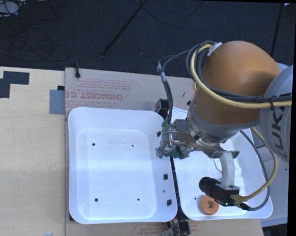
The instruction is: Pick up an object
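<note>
Now, the arm (232, 84) hangs big over the bin on the view's right (191, 183), and the gripper (170, 149) sits low at the wall between the two bins, up at the far side of that divide. Is it spread or pressed together? I cannot tell; the wrist hides the working end. A bit of green (176, 152) shows right at the tool, but whether that is an object or a part of the robot, I can't say.

The clear candidate is the orange ring (209, 206). It lies flat on the floor of that same bin, near the front rim, well apart from the gripper. The other bin (116, 167) offers nothing to grab that I can make out, just small dark specks on the floor.

How will the ring handle? My guess is light, and probably a little soft, rubber or foam by the look of it, so no fear of breaking it. Lying flat and low, it could skate on the smooth plastic if nudged. The best hold, I'd judge, is straight down across one side of the band, one side of the tool in the hole and one outside, or else across the full width.
</note>
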You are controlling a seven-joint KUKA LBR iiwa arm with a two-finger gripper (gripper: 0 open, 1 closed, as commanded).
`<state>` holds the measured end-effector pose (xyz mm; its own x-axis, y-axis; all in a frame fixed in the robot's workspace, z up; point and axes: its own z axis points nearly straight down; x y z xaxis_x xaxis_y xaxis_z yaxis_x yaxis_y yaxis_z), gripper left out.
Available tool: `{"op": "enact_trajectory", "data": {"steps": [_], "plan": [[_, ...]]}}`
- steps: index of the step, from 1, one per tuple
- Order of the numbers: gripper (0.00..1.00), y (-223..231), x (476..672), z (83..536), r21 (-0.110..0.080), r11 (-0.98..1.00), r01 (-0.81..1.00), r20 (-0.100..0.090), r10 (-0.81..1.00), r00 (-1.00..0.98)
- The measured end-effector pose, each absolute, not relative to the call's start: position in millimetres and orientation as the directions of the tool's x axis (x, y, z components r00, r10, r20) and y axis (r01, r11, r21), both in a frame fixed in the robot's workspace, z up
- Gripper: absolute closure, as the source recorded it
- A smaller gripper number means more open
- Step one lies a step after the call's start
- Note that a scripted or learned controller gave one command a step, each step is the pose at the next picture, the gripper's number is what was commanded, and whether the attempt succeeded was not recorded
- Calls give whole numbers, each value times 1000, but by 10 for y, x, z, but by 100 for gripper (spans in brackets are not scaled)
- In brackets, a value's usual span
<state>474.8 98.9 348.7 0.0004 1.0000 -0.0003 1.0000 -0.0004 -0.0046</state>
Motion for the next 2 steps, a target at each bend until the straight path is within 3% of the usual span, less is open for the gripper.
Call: {"op": "enact_trajectory", "data": {"steps": [2], "plan": [[100, 988, 4756, 3660, -13, 5, 1000, -3, 1000, -6]]}}
